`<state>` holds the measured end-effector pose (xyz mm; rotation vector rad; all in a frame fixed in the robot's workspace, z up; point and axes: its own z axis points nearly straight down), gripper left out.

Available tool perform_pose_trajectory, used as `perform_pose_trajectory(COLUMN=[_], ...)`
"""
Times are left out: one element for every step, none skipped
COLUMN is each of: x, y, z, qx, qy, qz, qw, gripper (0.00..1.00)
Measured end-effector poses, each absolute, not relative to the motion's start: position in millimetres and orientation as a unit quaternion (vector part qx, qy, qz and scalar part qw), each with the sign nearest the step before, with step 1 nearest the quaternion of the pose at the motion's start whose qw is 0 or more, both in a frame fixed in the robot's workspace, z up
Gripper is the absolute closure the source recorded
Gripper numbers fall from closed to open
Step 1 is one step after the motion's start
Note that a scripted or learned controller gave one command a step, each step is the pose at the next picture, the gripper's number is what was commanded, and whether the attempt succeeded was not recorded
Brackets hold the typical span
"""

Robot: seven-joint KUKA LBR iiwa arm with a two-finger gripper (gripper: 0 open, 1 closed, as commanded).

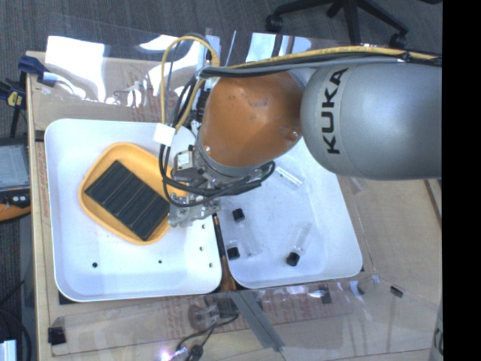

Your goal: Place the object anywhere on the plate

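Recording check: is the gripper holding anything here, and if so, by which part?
Cannot be told. The gripper sits at the right edge of the yellow plate in the left bin, but the arm's orange band hides the grasp.

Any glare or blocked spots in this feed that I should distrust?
Camera view: strong glare on the clear sheet behind the bins; the arm covers the seam between the left bin and right bin; the yellow plate is evenly lit and sharp.

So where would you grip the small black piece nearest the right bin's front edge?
Take the black piece from straight above, fingers closing across its narrow sides. It looks like a small blocky thing lying low on the right bin floor with bare floor around it, so a top-down pinch seems the workable approach.
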<state>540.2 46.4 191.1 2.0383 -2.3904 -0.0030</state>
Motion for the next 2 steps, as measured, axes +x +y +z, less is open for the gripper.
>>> perform_pose_trajectory(x=[540.2,569.4], y=[46,18], z=[191,197], qx=[0.649,0.694], qy=[-0.761,-0.72], qz=[-0.0009,-0.0005], qw=[0.0,-0.001], gripper=[0.0,0.0])
